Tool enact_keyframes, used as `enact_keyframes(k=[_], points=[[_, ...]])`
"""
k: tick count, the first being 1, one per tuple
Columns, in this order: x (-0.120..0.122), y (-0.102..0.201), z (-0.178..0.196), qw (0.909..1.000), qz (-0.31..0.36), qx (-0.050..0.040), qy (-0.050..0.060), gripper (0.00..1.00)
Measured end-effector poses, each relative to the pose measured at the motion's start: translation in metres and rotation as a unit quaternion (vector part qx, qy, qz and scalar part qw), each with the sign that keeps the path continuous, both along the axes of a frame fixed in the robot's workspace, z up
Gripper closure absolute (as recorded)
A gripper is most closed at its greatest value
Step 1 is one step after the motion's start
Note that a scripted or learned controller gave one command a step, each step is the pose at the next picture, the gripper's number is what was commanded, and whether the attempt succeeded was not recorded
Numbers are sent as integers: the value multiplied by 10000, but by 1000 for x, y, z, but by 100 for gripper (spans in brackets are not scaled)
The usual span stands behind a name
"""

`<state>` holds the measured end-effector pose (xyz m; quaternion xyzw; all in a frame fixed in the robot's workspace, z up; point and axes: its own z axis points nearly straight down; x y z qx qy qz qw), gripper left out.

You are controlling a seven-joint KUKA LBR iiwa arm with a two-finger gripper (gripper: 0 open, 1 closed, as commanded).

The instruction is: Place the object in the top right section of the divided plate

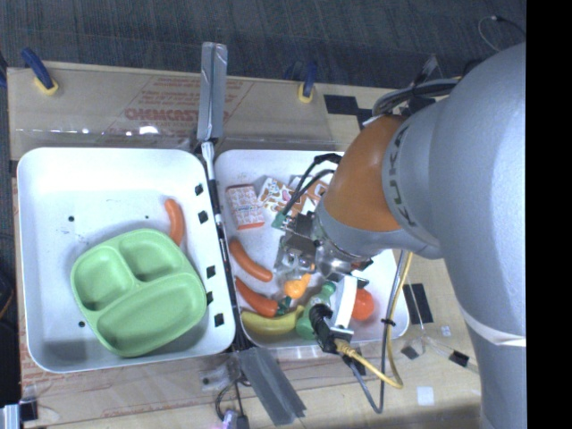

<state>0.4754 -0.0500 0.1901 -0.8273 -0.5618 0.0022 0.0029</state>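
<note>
The green divided plate (138,290) lies in the left bin (54,177), turned at a slant, and I see nothing in its sections. My gripper (295,271) is low in the right bin (259,161), under the orange wrist band. Its tip is right over a small orange-yellow piece (297,286); I cannot make out whether it touches or holds that piece. Close around it lie an orange sausage (250,261), a carrot-like piece (256,298) and a yellow banana (268,322).
A second orange sausage (175,221) lies in the left bin just beyond the plate. The right bin also holds printed snack packets (243,206), a green item (308,322) and an orange ball (361,305). The arm covers that bin's right half.
</note>
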Motion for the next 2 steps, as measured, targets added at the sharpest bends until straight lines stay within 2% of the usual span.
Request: enact_keyframes(k=[1,2], points=[[1,82,0,9935,1140,5,8,100],[30,86,0,9948,-1019,-12,-4,100]])
